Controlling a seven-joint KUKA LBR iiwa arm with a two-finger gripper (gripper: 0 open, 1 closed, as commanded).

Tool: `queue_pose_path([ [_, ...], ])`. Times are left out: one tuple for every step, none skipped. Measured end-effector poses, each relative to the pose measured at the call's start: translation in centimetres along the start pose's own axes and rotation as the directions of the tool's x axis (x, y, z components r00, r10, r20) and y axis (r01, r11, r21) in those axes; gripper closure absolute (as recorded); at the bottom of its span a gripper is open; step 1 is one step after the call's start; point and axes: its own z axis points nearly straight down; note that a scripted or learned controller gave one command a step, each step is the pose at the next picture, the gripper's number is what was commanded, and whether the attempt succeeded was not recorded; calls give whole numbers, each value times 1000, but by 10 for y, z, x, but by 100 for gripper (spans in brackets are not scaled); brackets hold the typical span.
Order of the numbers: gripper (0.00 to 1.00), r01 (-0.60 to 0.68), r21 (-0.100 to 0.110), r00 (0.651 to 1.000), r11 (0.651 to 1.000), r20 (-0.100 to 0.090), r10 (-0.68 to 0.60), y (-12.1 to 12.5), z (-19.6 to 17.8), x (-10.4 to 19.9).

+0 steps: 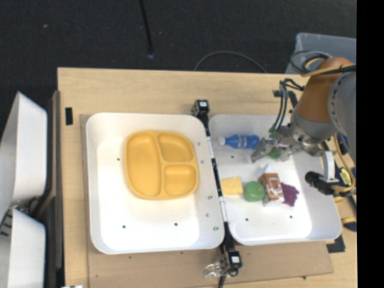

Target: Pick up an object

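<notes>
My gripper [273, 150] hangs low over the far part of the right bin [300, 227], with the arm coming in from the right. A small green thing [275, 154] shows right at the gripper's tip, partly hidden by it. Just to the left lies a blue bottle [240, 141] on its side. Nearer the front are a yellow block [231, 186], a round green object [254, 191], an orange-red box [272, 186] and a purple object [290, 193], all close together.
The left bin [108, 221] holds a yellow divided plate [161, 164]. A ridge with clips separates the two bins. A wooden bench top [132, 89] surrounds them.
</notes>
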Motion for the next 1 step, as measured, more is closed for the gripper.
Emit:
queue_pose_path([
  [0,-2,-1,1000,1000,0,2,0,9,-1],
])
